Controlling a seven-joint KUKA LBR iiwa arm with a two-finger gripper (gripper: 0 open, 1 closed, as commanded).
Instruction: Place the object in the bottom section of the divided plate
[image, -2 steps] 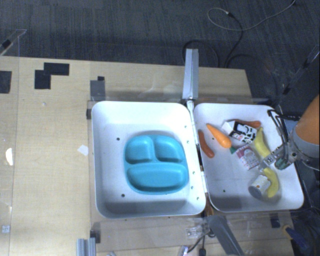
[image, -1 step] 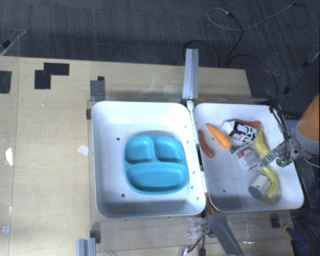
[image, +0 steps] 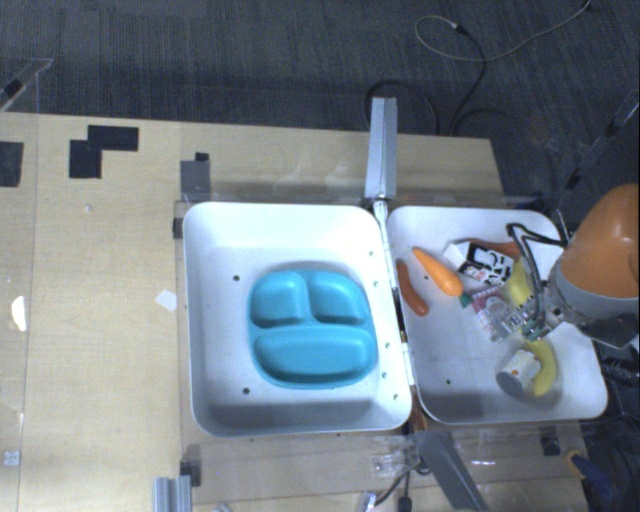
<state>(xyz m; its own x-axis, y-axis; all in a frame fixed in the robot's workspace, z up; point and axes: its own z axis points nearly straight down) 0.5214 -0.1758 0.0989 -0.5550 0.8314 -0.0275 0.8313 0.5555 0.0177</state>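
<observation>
Blue divided plate (image: 312, 328) sits in the left bin (image: 215, 300). Over the right bin (image: 440, 385) the end effector (image: 522, 322) hangs above clutter; whether it is parted or closed I cannot tell. Nearby lie a carrot (image: 438, 271), a sausage (image: 411, 288) and a banana (image: 543, 368).

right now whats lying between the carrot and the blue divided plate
In the camera view, a red sausage lies in the right bin beside the carrot; then come the two bins' adjoining walls and bare left-bin floor before the blue divided plate.
</observation>
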